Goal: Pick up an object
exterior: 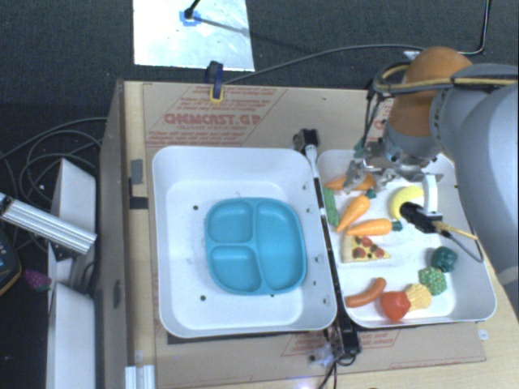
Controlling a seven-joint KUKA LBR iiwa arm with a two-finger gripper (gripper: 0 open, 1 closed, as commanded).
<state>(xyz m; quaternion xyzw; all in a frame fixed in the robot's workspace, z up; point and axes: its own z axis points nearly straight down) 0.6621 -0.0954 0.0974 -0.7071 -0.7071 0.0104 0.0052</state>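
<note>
Gripper [358, 177] over carrots [353, 211], fingers perhaps hidden.

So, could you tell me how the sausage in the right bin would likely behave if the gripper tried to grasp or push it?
The sausage looks smooth and glossy, so it may slip between fingers. Its rounded, slightly curved shape suggests it could roll or pivot when pushed. It seems a small toy piece, probably light, lying close to the tomato.

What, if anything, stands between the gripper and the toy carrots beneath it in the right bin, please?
Nothing visible does. The gripper hangs at the back of the right bin, directly above the carrots, with no other item between them.
</note>
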